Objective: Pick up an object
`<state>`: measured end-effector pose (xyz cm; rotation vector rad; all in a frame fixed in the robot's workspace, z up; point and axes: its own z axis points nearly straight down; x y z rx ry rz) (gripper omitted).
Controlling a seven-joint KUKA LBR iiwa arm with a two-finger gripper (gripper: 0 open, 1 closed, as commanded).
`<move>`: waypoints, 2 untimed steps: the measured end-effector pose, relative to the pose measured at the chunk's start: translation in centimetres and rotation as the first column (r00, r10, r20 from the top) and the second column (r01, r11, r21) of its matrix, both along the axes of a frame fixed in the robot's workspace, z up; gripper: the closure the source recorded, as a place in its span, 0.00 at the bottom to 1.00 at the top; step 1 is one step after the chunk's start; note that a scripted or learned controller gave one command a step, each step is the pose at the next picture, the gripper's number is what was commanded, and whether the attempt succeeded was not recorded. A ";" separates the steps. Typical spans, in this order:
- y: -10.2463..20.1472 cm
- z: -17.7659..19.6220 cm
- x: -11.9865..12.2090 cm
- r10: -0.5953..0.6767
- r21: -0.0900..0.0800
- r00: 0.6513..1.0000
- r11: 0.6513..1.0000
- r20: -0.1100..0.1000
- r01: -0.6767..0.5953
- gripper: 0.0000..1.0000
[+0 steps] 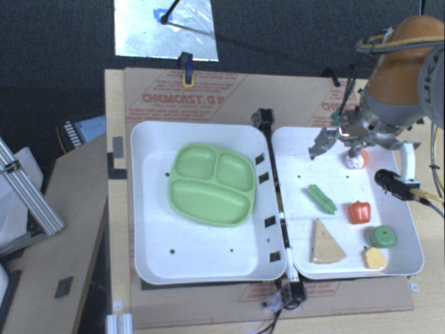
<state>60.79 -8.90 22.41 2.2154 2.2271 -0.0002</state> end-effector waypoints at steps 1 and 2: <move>-0.8 -4.6 0.2 -0.004 0.000 1.000 1.000 -0.002 0.004 0.00; -1.3 -8.9 0.7 -0.004 0.000 1.000 1.000 0.001 0.004 0.00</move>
